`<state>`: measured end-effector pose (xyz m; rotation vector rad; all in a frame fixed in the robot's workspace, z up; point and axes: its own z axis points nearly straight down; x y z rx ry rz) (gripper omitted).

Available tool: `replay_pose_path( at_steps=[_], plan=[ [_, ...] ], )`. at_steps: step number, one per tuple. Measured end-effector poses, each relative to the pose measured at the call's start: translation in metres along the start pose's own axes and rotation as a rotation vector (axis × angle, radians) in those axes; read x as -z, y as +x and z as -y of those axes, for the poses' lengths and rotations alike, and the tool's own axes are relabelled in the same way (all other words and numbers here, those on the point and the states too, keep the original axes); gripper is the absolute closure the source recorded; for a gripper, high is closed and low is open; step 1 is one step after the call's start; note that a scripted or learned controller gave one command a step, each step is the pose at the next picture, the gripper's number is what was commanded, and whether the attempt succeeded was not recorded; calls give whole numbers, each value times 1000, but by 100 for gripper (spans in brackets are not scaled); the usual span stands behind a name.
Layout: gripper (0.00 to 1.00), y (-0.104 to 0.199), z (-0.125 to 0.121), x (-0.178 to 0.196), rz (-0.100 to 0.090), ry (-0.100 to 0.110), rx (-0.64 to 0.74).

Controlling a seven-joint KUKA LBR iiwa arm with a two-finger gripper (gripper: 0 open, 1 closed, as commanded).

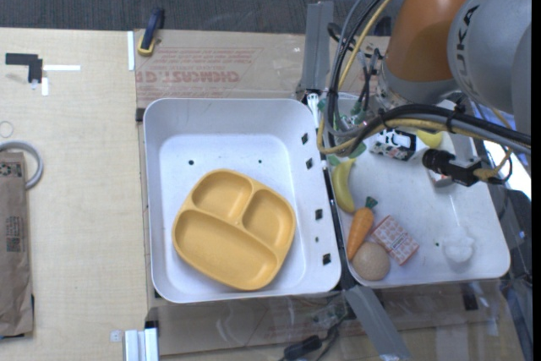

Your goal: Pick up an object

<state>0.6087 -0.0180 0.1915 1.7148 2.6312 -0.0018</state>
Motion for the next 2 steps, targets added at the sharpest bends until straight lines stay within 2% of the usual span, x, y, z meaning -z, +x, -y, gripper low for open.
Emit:
replay_pose_path(
  at_steps=[1, 2],
  plan=[
    [100, -2, -6, 0, 1, 0, -46],
    [100, -10, 3, -1, 0, 2, 168]
  ],
)
